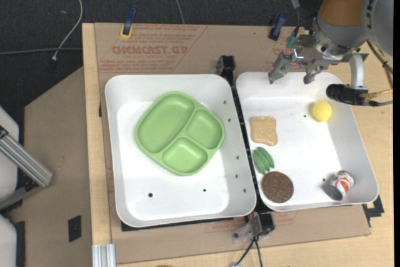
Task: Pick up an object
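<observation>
Two white bins side by side on the table [94,134]. Left bin [125,153]: one item, a green divided plate [180,132] with three compartments, lying flat near the middle. Right bin [350,153]: five items, all loose and apart from the end effector. One yellow ball [322,110] toward the far right side. One tan bread-shaped slice [263,130] near the left wall. One green leaf-shaped piece [263,159] just below the slice. One round brown cookie [277,186] at the near left corner, just beside the leaf piece. One small red-and-white can [340,183] on its side at the near right corner. One end effector [294,74] over the far edge of the right bin, two fingers spread wide, nothing between them. Yellow ball nearest to the end effector, not touching. One blue clamp [129,21] at the far left edge of the cardboard sheet under the bins; a second blue clamp [278,26] at the far edge near the arm.
</observation>
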`<state>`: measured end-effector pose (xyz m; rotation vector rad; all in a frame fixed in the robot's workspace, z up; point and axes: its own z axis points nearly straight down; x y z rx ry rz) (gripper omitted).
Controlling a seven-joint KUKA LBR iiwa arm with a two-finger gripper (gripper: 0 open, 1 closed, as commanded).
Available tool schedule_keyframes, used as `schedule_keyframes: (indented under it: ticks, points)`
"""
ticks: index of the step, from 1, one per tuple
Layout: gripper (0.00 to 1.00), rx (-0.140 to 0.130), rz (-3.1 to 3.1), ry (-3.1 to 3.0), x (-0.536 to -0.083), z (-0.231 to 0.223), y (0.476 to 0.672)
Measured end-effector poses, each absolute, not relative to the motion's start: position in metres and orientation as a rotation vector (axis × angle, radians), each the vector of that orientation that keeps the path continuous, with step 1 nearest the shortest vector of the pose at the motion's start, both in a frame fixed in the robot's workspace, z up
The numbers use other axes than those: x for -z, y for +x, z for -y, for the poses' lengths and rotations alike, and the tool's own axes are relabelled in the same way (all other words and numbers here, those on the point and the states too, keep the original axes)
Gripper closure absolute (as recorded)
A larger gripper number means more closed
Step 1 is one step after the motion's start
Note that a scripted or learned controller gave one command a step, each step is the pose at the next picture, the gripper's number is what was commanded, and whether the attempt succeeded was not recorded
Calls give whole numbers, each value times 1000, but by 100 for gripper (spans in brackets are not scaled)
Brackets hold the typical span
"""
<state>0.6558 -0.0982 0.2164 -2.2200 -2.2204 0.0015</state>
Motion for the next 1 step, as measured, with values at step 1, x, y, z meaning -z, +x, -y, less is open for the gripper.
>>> schedule_keyframes:
  ticks: [1]
  points:
    - [0,-1,2221,-2220,-217,98,656]
